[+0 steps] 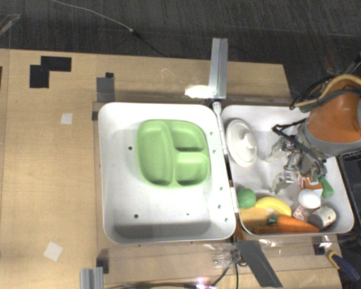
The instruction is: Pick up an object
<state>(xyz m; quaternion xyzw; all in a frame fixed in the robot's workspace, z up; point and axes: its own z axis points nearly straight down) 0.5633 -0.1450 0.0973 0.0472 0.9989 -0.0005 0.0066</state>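
Note:
My gripper hangs over the middle of the right bin, with the grey arm and its orange band reaching in from the right. Just below and to the right of it lie a white egg-shaped ball and a small green piece. Along the bin's front edge sit a green ball, a yellow banana and an orange carrot. A white round dish rests at the bin's left side, apart from the gripper. Nothing can be seen held.
The left bin holds a green divided plate. A white cup lies in the right bin's front right corner. A metal post stands behind the bins' shared wall. Cables run by the arm at the right.

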